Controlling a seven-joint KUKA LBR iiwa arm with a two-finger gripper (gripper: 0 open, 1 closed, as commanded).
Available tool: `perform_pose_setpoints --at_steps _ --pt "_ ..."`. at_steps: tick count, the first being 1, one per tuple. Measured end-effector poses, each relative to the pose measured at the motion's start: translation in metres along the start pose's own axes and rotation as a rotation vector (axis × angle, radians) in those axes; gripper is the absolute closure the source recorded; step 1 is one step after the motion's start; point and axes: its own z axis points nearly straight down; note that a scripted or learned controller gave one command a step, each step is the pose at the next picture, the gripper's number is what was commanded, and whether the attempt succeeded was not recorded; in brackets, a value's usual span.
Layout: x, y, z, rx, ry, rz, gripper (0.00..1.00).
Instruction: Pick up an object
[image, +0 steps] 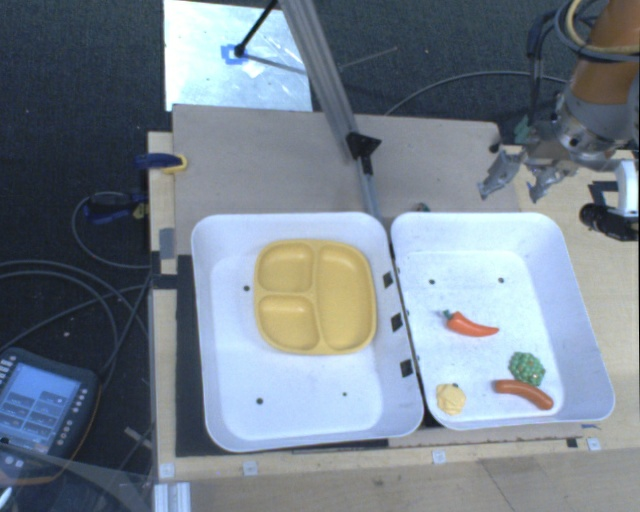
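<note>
Scanning from the left, we've got the left bin (225, 400) holding a yellow divided plate (314, 296), lying flat and a bit toward the back. Probably rigid plastic, light, but wide and low, so a poor candidate for a two-finger pinch unless we catch the rim.

Moving over to the right bin (575, 290), the small stuff sits toward its front half. There's a yellow lumpy piece (451, 399) near the front-left corner, an orange carrot-looking thing (470, 324) more toward the middle, a green bumpy piece (526, 367) further right, and a reddish sausage shape (523, 393) just in front of the green one, close to touching it. We guess these are all toy food: light, hard-ish plastic, maybe a bit slick.

Our pick would be the carrot, since it's well apart from its neighbours. We'd grab it across the thick middle, fingers either side of its long axis.

The claw (525, 178) hangs above the bench behind the right bin's back edge, fingers spread apart, pinching nothing. It's well away from all the items.
</note>
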Motion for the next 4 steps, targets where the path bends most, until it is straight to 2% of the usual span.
perform_pose_setpoints --at_steps 1,3,4 --pt "0.000 0.000 0.000 0.000 -0.001 -0.001 0.00" --pt "-0.010 0.005 0.087 0.004 0.000 0.004 0.00" --pt "-0.014 0.002 0.149 0.006 0.000 0.006 0.00"
